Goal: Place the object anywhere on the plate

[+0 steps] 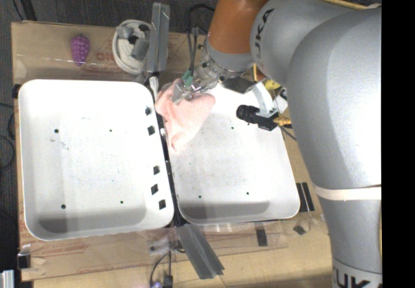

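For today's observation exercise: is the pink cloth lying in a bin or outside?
In: the crumpled pink cloth lies in the right bin, at its upper left corner, beneath the gripper.

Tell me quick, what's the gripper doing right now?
Gripper: down at the pink cloth in the right bin; open or shut cannot be told.

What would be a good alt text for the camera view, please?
A grey and orange robot arm's gripper sits at a crumpled pink cloth in the far left corner of the right bin. The left bin lies beside it; a purple object rests on the bench beyond.
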Tool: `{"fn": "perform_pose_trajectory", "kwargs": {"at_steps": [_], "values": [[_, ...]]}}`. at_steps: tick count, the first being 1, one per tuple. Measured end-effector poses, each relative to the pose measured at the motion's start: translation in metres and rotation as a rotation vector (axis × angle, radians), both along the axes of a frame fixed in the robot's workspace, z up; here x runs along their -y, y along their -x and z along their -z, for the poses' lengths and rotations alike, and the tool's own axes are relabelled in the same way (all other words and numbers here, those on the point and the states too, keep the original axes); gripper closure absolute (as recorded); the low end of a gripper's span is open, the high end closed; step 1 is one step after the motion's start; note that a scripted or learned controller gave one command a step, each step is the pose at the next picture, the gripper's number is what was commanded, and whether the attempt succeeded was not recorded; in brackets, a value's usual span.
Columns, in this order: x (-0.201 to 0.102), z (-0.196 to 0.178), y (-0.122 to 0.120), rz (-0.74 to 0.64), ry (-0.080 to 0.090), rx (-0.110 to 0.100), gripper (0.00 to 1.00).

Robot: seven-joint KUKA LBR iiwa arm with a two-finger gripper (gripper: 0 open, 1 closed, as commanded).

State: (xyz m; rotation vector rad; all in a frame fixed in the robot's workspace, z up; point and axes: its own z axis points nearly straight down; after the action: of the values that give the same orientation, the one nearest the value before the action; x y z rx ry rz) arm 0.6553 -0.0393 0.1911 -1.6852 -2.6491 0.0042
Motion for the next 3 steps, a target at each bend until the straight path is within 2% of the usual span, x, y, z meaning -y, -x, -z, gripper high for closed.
{"fn": "perform_pose_trajectory", "kwargs": {"at_steps": [1, 2, 3], "values": [[0.0, -0.041, 0.0, -0.004, -0.001, 0.001, 1.0], [-0.047, -0.031, 0.016, -0.408, -0.001, -0.002, 1.0], [-0.102, -0.042, 0.029, -0.812, -0.002, -0.001, 1.0]]}}
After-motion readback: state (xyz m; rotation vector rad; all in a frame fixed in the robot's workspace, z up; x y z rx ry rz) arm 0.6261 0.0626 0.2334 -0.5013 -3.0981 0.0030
